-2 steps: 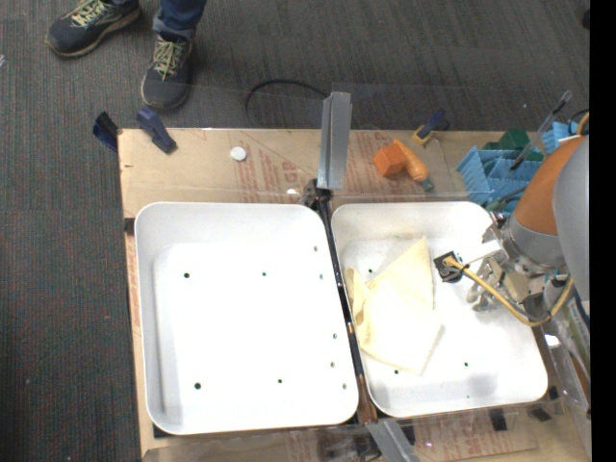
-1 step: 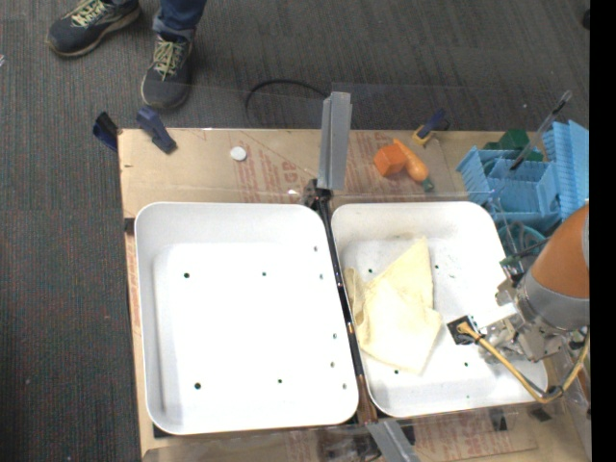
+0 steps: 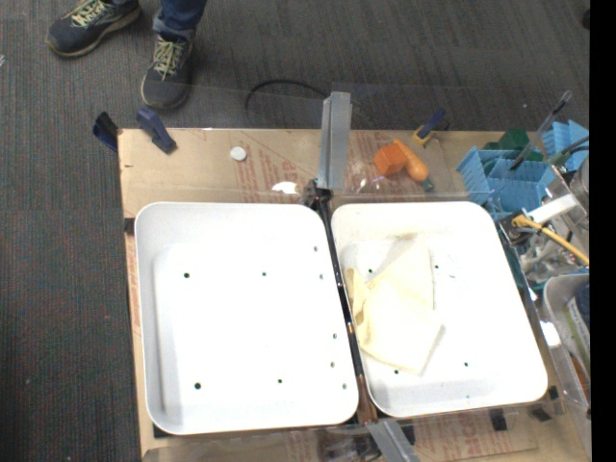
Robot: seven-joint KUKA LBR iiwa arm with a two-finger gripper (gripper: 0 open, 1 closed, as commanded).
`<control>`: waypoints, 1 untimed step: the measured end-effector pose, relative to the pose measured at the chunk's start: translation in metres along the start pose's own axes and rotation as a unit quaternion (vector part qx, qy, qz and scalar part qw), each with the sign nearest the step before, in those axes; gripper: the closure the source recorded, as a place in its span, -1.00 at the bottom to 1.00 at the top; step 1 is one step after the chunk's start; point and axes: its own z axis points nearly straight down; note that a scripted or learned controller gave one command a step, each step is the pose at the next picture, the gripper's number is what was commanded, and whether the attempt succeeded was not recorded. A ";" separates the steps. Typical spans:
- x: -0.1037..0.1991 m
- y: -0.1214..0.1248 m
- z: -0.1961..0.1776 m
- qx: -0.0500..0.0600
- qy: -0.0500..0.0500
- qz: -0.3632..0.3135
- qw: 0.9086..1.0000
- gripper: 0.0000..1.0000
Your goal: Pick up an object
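A pale cream cloth [image 3: 399, 306] lies crumpled and partly folded in the right white bin [image 3: 491, 258], spread from the bin's left wall toward its middle. The left white bin [image 3: 241, 229] sits beside it with only its small dark floor holes showing.
An upright grey metal post [image 3: 335, 147] stands behind the seam between the bins. An orange object [image 3: 399, 162] lies on the cardboard behind the right bin. Blue plastic parts and cables [image 3: 525, 176] crowd the right side. A person's feet in shoes [image 3: 166, 70] stand at the top left.
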 end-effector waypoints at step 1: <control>-0.026 -0.010 -0.059 0.000 -0.001 0.026 1.000 1.00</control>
